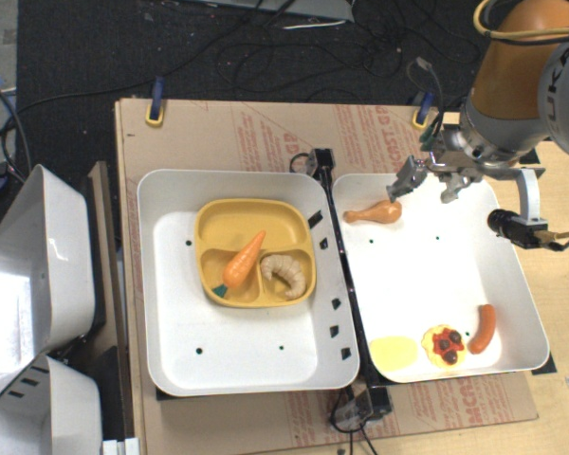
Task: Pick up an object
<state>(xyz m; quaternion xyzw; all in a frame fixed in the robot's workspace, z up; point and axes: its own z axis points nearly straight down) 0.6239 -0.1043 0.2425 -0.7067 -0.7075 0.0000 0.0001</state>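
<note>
- The chicken drumstick [375,214] is a small tan-orange toy, thick at one end and tapering to a thin bone end that points left; it lies flat on the floor of the right bin [512,282], near its far left corner
- The gripper [429,185] hangs just above and to the right of the drumstick, jaws spread apart with nothing between them; one finger tip sits close over the drumstick's thick end
- The arm [522,60] reaches in from the upper right, its orange band above the grey wrist, tilted down toward the bin's far edge
- Near the front of the right bin lie a red sausage [483,329], a small pizza slice [445,343] with dark toppings and a pale yellow disc [394,352]
- The left bin [171,339] holds a yellow divided plate [213,221] carrying a carrot [244,260] and a pale shrimp [285,273]
- Both bins rest on a cardboard sheet [256,136] on the worktop
</note>
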